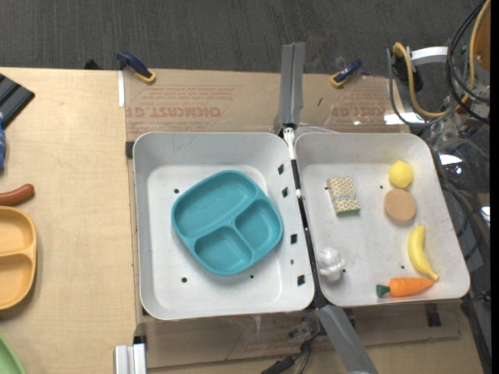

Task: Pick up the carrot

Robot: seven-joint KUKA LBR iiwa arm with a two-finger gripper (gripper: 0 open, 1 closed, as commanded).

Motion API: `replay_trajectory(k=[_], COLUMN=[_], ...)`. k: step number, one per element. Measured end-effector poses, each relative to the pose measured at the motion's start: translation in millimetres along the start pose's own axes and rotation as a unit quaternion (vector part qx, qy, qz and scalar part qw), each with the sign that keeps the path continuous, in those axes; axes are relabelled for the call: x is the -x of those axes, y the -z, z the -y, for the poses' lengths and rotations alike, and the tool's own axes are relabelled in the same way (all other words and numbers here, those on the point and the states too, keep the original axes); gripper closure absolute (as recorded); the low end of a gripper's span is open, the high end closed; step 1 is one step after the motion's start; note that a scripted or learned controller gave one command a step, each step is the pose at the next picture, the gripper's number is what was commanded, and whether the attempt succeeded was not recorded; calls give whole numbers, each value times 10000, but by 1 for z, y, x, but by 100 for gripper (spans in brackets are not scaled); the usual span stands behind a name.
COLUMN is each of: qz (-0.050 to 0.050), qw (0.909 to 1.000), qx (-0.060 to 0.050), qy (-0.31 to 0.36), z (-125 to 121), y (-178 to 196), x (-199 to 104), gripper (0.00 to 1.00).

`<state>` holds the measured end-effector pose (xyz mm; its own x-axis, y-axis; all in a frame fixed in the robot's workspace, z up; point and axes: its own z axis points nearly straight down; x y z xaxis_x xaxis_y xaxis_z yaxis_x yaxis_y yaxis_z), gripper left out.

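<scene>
- Camera view: two white bins are seen side by side on the desk, the left bin and the right bin.
- The carrot is found lying flat in the near right corner of the right bin, with its green top turned to the left.
- A banana is laid just behind the carrot, close to it; whether they touch cannot be told.
- A tan round disc and a lemon are placed farther back, close together.
- A speckled block and a small white object are set toward the right bin's left side.
- A teal divided plate is held in the left bin.
- An orange plate and a sausage are seen at the desk's left edge.
</scene>
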<state>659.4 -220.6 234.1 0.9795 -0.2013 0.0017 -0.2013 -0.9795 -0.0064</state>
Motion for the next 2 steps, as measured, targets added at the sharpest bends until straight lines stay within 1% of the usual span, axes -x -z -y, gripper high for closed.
replay_trajectory(k=[1,2], qz=[31,-8], qw=[10000,10000], qx=[-1,-1], qy=[-11,-83], z=[30,-1], y=[-47,2], x=[7,0], gripper=[100,100])
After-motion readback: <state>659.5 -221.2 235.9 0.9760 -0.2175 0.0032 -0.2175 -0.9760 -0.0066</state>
